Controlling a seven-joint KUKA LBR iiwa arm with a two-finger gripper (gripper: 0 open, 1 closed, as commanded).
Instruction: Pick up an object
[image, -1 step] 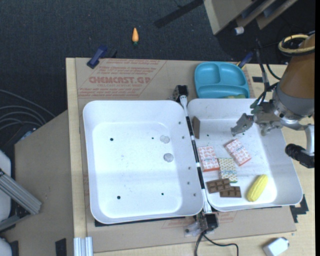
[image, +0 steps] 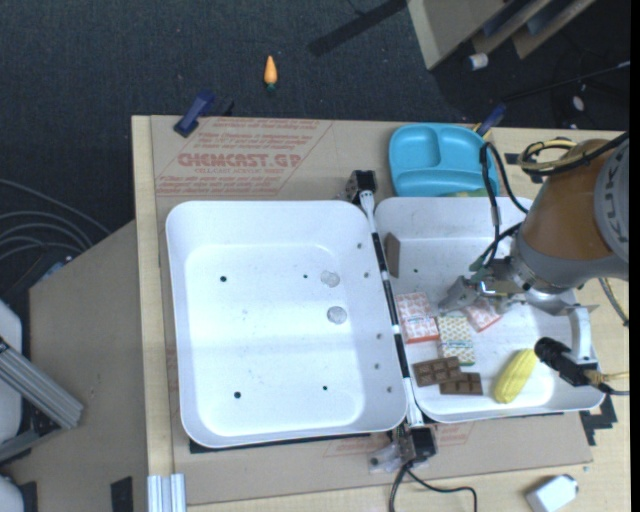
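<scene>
Looks like the arm is in the approach step: the pincer (image: 472, 290) hangs low inside the right bin (image: 440, 225), reaching in from 3 o'clock, with nothing visibly between its tips. Whether it's released or clenched is honestly too blurry to tell.

Nearest candidates are the little patterned packets: a red-and-white one (image: 417, 316) toward 8 o'clock of the pincer, a checkered one (image: 457, 336) just below at 6 o'clock, and a small pinkish one (image: 483, 316) right beside the tips. Probably that last one is the target, but it's a guess. The next move would call for settling straight down over one flat packet and closing, which is tricky since they lie flat and close together.

Rest of the right bin: a chocolate bar (image: 448, 376) at the 6 o'clock edge, a yellow corn cob (image: 515, 374) just at its 3 o'clock, and a brown block (image: 392, 254) against the left wall.

The left bin (image: 200, 240) holds just two small greyish round bits (image: 333, 298) near its right side. A blue tray (image: 437, 160) sits on the surface (image: 250, 150) at 12 o'clock of the right bin.
</scene>
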